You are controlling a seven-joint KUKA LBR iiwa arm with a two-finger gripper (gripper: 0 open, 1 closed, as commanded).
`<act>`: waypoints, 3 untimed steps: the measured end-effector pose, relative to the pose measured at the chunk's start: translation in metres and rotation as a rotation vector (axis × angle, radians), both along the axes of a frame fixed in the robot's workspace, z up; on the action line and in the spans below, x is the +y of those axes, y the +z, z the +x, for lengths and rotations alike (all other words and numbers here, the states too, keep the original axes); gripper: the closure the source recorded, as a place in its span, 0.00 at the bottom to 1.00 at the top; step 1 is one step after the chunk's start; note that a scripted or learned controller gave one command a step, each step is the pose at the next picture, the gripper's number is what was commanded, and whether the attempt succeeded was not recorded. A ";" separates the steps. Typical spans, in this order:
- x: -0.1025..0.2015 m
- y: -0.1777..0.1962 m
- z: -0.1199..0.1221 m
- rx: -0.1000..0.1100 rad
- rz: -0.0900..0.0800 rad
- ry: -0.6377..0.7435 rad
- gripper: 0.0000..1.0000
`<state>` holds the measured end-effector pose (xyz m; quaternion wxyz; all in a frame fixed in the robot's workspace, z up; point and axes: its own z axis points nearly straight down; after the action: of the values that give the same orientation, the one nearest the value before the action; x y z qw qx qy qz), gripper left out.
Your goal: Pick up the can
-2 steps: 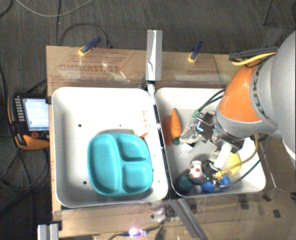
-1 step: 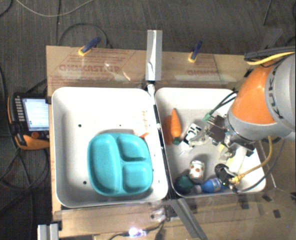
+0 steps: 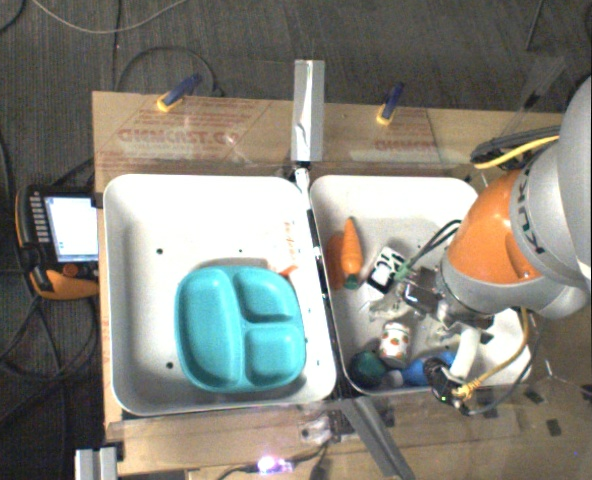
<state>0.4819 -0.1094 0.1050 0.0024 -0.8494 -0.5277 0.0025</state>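
Jaws (image 3: 408,320) hang low in the right bin (image 3: 446,193), lower right of frame; apart or together, I cannot tell. Can (image 3: 395,342), small, white with orange markings, lies just below them, beside a blue ball (image 3: 417,371).

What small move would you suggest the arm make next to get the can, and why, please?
Probably a short adjustment over the cluttered near corner of the right bin before closing. The arm already hangs low there, with a small can-like object beside a carrot. The wrist hides the gripper, so the alignment can't be judged.
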 end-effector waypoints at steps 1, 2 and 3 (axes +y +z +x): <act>0.001 0.008 -0.001 0.004 0.002 0.000 1.00; -0.051 0.001 0.022 -0.003 -0.002 0.206 1.00; -0.041 0.088 0.096 -0.004 -0.004 0.245 1.00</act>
<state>0.5781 -0.1500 0.1926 -0.0004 -0.7785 -0.6276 0.0022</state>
